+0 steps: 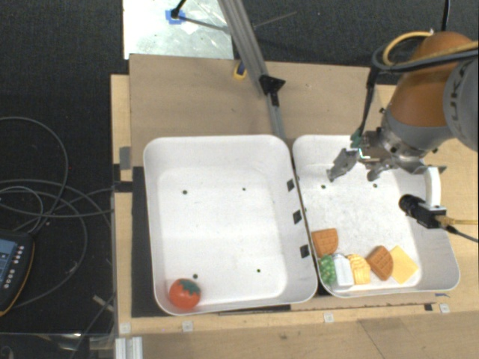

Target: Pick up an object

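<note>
My gripper (pixel 353 170) hangs over the back part of the right bin (pixel 359 223), its two fingers spread apart with nothing between them. Well in front of it, along the bin's near edge, lies a cluster of toy foods: a brown waffle-like piece (pixel 325 241), a green and white piece (pixel 334 270), a yellow corn-like piece (pixel 359 268), a brown biscuit-like piece (pixel 380 262) and a yellow cheese wedge (pixel 404 265). A red tomato (pixel 184 293) with a green stem sits in the near left corner of the left bin (pixel 217 215).
A grey metal pole (pixel 251 51) slants across the bench behind the bins, ending near the bins' back edge. Cables and a handheld device (pixel 13 264) lie on the dark floor to the left.
</note>
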Motion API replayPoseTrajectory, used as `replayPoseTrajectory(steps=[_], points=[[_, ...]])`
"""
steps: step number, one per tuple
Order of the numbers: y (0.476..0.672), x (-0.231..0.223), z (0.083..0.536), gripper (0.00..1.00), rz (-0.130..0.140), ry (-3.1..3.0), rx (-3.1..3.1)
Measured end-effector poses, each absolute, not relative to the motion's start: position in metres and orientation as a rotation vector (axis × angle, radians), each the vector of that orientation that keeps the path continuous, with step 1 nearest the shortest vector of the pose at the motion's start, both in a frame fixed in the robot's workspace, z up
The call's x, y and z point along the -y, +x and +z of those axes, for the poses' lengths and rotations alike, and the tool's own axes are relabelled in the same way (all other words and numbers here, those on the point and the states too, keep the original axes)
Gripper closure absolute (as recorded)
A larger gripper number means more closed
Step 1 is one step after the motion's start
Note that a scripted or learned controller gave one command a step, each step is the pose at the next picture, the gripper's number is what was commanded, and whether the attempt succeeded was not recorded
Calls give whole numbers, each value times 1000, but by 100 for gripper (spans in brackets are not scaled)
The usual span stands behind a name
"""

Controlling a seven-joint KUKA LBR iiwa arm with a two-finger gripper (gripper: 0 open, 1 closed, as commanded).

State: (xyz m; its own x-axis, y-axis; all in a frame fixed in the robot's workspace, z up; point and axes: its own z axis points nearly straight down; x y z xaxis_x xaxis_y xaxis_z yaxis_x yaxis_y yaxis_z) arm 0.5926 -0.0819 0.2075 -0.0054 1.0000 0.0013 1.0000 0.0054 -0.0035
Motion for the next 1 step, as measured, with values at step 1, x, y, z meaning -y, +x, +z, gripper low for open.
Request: replayPoseTrajectory(steps=[1], points=[[594, 82, 210, 0, -2, -2218, 2226]])
